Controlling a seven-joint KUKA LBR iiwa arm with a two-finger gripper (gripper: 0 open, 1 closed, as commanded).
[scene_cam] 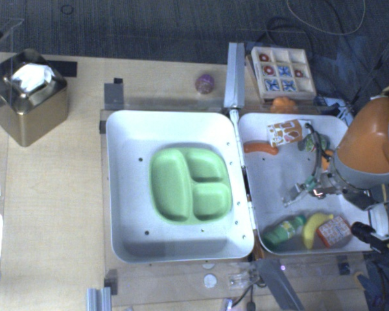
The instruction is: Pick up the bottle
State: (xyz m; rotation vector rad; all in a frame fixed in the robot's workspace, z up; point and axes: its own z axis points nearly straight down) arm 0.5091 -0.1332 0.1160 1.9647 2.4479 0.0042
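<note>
Bottle (285, 230) first: small, green, probably plastic, lying on its side in the right bin (272, 173), below and a little left of the gripper (308, 186). It looks light and fairly stiff, though the rounded, glossy body could roll or slip under a pinch. A grasp across the middle of the body, square to its long axis, seems the safest hold. A yellow banana (313, 229) lies touching or just beside the bottle on its right, with a small red box (334, 230) beyond that, so the clearer approach is from the left end.

Gripper fingers appear spread apart with nothing between them, hovering over the bin floor above the bottle.

Bin floor is smooth white plastic, likely slick. Crowding is worst along the near wall. Farther up from the gripper lie an orange strip (262, 148) and a printed card (286, 133). The left bin (126, 173) holds a green divided tray (190, 183), all on a pale wooden counter (45, 206).
</note>
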